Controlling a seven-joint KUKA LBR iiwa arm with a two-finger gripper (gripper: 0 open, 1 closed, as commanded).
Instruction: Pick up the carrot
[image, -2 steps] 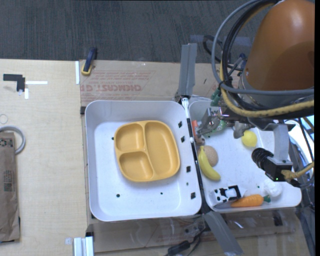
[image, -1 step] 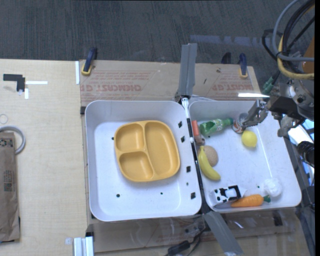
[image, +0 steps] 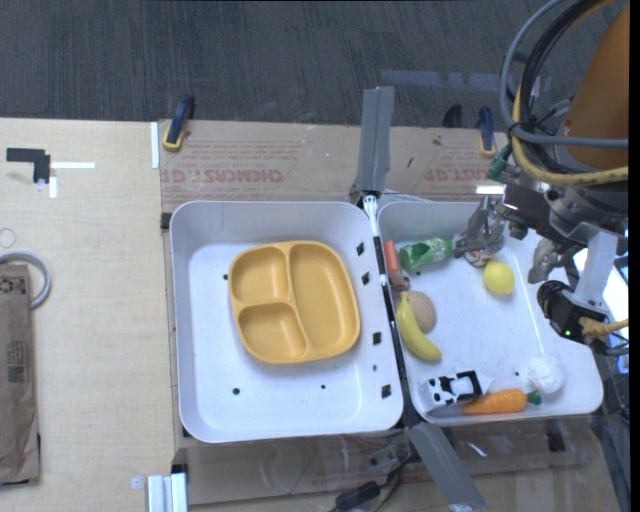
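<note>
Carrot untouched at the near edge of the right bin; the pick is not yet begun.

The carrot (image: 495, 402), a smooth orange taper with a green stub at its thick end, lies flat along the near wall of the right bin (image: 585, 405), just beside a small black-and-white object (image: 452, 386) and a white fluffy lump (image: 545, 374). The hand (image: 482, 235) hovers over the bin's far side, well apart from the carrot, near a green crinkly packet (image: 424, 251) and a lemon (image: 498, 277); whether it is released or clenched I cannot tell. A curved banana (image: 415, 333) rests against a dull brown rounded thing (image: 423, 312). The left bin (image: 200, 400) holds a matte yellow three-compartment plate (image: 294, 300). Reaching, closing and lifting all remain.
</note>
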